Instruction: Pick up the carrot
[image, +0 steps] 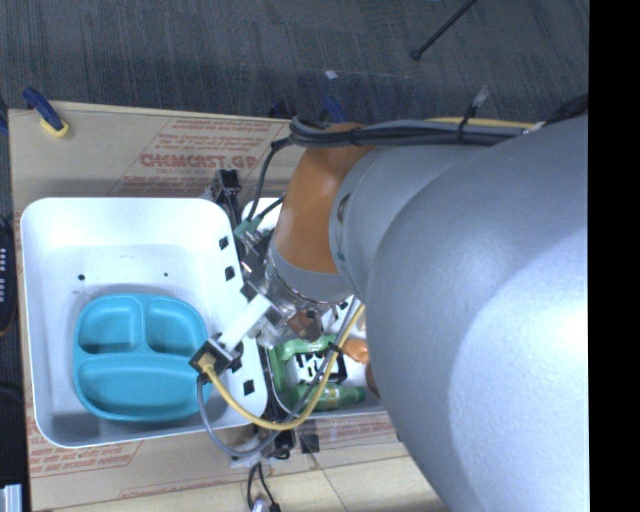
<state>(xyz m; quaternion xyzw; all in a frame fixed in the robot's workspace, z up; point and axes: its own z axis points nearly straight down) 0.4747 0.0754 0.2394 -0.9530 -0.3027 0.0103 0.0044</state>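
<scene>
Closest to the lens, the grey arm (470, 300) bulks across the right half of the view and hides most of the right bin (255, 385) beneath it. Below that mass the orange band (312, 210) curves down toward the wrist, and the gripper (300, 322) sits low over the left part of the right bin, ringed by black brackets and cabling. Whether it is open or closed cannot be told, since the wrist housing and cables cover its tip. A yellow cable (250, 410) loops from the wrist down past the front rim of the bins and back up. In the narrow slice of the right bin that shows, a small orange piece that appears to be the carrot (355, 351) lies just to the right of the gripper, at the edge of the arm's shadow, partly hidden by the arm. It is beside the gripper rather than plainly within it, and contact between them cannot be made out. Green items (300, 352) lie right under the gripper and along the bin's front wall. Further left, the left bin (60, 230) holds a blue divided plate (140, 365) in its front half. Both bins rest on printed cardboard (200, 160), with a blue clamp (45, 110) at its far left corner, and dark carpet (200, 50) beyond.
</scene>
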